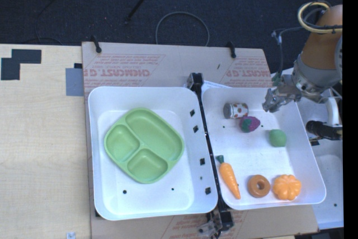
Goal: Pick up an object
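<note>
Gripper (272, 102) seen over far right corner of right bin (302, 120); whether spread or pressed together cannot be told. Nothing seen held.

Right bin:
- can (235, 110) lying on side near far edge, plum (250, 123) touching it
- green ball (277, 137) near right edge, apart from plum
- carrot (229, 178) by left wall, near front
- donut (259, 186) and pumpkin (286, 187) side by side at front edge

Left bin (106, 198): green tray (144, 144) with three parts, set in middle.
</note>
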Action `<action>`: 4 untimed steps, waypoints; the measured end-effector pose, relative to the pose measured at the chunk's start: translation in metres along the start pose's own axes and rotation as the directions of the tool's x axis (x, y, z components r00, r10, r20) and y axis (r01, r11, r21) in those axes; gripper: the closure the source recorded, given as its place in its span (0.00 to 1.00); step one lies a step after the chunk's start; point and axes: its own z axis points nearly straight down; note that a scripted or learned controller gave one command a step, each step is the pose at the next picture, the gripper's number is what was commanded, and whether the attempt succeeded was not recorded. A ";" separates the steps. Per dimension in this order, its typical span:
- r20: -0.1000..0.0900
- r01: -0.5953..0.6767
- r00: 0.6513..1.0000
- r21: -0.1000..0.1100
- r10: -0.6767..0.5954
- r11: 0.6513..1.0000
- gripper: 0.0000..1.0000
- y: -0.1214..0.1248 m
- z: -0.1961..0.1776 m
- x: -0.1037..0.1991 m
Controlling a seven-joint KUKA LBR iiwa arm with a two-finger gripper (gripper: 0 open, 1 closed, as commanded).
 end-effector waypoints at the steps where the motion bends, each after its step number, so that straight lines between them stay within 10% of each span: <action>1: -0.001 0.001 1.000 0.000 -0.001 1.000 1.00 0.003 -0.043 -0.004; 2: -0.001 0.002 1.000 0.001 -0.002 1.000 1.00 0.004 -0.082 -0.005; 4: -0.004 0.003 1.000 0.007 -0.003 1.000 1.00 -0.030 -0.078 0.084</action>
